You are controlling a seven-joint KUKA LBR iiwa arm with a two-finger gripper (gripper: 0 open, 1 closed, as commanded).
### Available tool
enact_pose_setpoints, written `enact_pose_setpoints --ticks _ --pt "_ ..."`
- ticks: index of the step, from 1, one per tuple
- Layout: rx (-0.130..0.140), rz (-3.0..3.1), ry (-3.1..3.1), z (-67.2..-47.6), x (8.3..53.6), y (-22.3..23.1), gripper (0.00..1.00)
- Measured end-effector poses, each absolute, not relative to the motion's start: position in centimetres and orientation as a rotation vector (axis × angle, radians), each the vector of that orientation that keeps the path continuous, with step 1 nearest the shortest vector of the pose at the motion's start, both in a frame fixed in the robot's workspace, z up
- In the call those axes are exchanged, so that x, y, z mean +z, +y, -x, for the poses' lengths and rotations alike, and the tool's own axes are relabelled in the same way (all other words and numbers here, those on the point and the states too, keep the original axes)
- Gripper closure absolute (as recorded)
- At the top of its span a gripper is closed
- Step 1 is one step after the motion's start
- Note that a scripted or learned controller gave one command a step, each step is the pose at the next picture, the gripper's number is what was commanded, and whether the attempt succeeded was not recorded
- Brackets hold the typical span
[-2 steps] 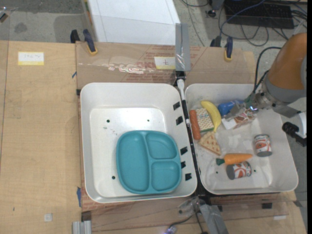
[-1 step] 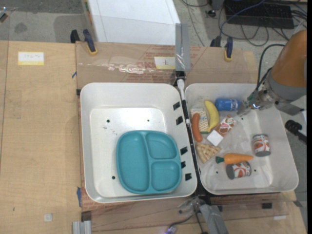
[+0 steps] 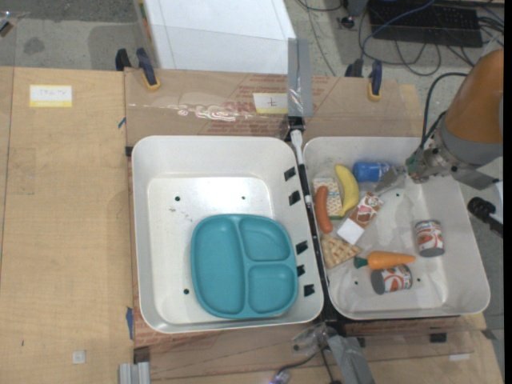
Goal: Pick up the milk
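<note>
The milk, which I take to be the small red-and-white carton, lies tilted on its side in the right bin, in the bin's left half and toward the far edge. The banana is just beside it on the left, the white block touches or nearly touches its near end, and the blue can sits farther back.

It is probably a light toy carton with stiff, smooth flat faces, so it could slip or skid when pushed. The best hold looks to be across its two broad flat sides at mid-body, clear of the banana.

The claw hangs low just beyond the carton's far right side, near the blue can. Whether it is open or closed cannot be told; nothing is visibly gripped.

The carrot lies well apart toward the near edge.
</note>
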State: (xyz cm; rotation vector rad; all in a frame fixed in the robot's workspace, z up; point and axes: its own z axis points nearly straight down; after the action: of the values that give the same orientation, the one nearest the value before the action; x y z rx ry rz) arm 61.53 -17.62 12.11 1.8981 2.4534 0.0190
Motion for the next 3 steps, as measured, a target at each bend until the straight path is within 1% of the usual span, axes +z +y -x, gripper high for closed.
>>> enact_pose_setpoints --ticks 1,2,3 --pt "0.000 -1.946 2.468 -58.8 11.7 -11.7 0.00" --pt "0.001 -1.652 2.674 -53.1 9.2 -8.1 0.00" --pt "0.002 -1.770 2.596 -46.9 9.1 -7.2 0.00"
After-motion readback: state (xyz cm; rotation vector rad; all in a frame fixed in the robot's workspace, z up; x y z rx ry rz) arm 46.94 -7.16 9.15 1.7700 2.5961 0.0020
